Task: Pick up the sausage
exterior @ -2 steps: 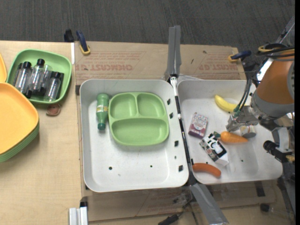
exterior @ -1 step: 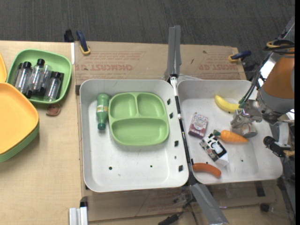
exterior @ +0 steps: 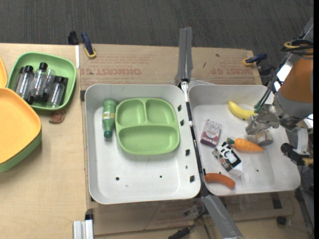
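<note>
Fingers (exterior: 258, 128): lowered into the right bin (exterior: 279, 183), just above the carrot; how far apart they stand cannot be told, and nothing shows between them.
Sausage (exterior: 220, 180): orange-red, lying flat near the front wall of the right bin, well apart from the fingers, toward the front and left of them.
Carrot (exterior: 248, 145): directly beneath the fingers, close to or touching their tips; contact cannot be told.
Banana (exterior: 241, 111): just left of the fingers, toward the rear.
Pink packet (exterior: 211, 132): left of the fingers.
Black-and-white carton (exterior: 228, 158): between the fingers and the sausage.
Green plate (exterior: 147, 125): in the left bin (exterior: 139, 183), far left of the fingers.
</note>
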